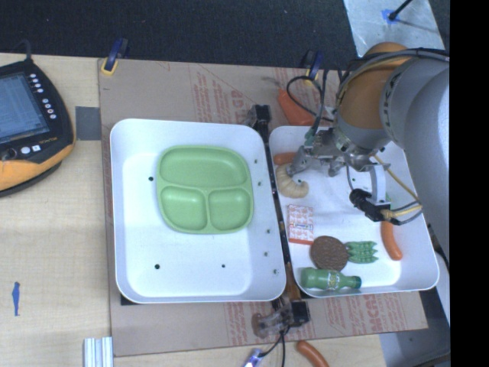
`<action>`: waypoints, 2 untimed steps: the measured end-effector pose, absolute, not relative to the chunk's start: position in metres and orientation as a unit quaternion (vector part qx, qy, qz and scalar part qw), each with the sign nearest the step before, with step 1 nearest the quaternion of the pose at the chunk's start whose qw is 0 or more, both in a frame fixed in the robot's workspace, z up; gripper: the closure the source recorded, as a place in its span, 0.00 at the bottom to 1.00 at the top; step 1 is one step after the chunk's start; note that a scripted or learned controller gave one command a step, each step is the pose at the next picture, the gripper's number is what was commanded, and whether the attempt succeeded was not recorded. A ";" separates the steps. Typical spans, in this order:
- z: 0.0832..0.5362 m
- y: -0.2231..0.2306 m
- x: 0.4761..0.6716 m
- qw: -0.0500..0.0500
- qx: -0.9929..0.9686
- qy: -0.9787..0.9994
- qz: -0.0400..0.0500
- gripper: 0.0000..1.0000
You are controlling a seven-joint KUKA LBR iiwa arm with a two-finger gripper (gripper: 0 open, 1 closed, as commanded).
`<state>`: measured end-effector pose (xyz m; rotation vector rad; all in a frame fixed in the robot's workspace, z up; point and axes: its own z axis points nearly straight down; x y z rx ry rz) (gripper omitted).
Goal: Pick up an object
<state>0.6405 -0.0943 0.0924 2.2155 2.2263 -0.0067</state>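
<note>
My gripper (pixel 304 161) hangs low over the far left corner of the right bin (pixel 412 281). Just beneath and beside it lies a beige, curved object (pixel 293 185); whether they touch is unclear. A small orange piece (pixel 282 158) lies against the bin's left wall next to the gripper. Nearer the front of the bin are a red-and-white packet (pixel 300 225), a brown round disc (pixel 328 252), a green toy (pixel 363 251), a green bottle (pixel 328 280) lying on its side and an orange sausage-shaped piece (pixel 391 241).
The left bin (pixel 137 274) holds a green divided plate (pixel 205 188). A teach pendant (pixel 27 125) lies on the bench at far left. Clamps and cables sit between the bins at the back (pixel 261 116) and front (pixel 279 319).
</note>
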 end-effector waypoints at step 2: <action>0.092 -0.093 0.656 -0.001 0.706 0.708 -0.001 0.00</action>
